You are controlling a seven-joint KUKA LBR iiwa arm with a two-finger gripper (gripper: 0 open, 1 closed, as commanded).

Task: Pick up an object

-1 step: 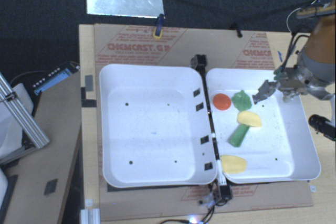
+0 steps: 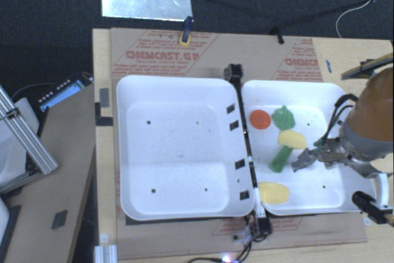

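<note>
The robot arm reaches in from the right, over the right bin. Its tool hangs low in that bin, just beside the green stick-shaped toy. Nobody could tell from here if the tool is apart or together, because it is small and dark. Nothing can be seen between its tips.

Five toys lie in the right bin. A red round toy sits near the wall between the bins. A green leafy toy is right next to it. A yellow toy lies just below the leafy one, touching the top of the green stick. Another yellow toy rests near the front corner. The left bin sits beside it on the counter.
</note>
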